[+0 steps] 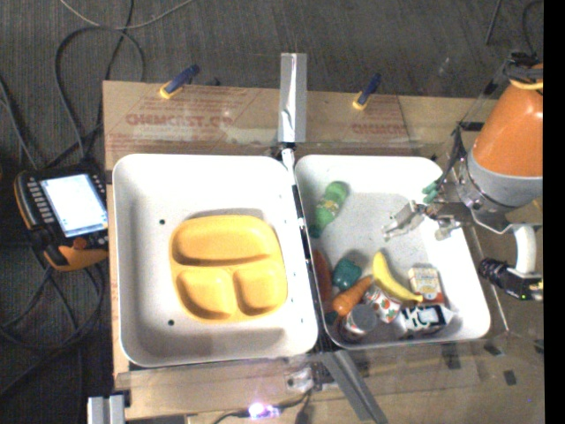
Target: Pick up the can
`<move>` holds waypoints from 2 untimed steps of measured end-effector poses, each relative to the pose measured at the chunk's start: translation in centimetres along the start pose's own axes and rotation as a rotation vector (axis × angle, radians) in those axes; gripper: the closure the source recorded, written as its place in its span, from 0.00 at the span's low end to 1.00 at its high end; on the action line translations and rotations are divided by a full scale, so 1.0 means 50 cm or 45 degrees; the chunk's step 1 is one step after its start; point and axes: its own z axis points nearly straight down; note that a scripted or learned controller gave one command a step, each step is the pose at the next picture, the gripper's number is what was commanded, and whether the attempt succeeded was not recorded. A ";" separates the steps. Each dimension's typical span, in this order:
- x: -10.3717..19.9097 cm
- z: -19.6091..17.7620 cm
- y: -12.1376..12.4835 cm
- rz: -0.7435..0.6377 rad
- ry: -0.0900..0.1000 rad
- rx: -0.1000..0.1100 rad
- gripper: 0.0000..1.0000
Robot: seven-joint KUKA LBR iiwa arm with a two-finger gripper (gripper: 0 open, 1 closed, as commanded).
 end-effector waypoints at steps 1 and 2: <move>-0.007 0.257 -0.068 0.085 -0.008 -0.023 0.00; 0.072 0.282 -0.071 0.811 -0.006 -0.027 0.00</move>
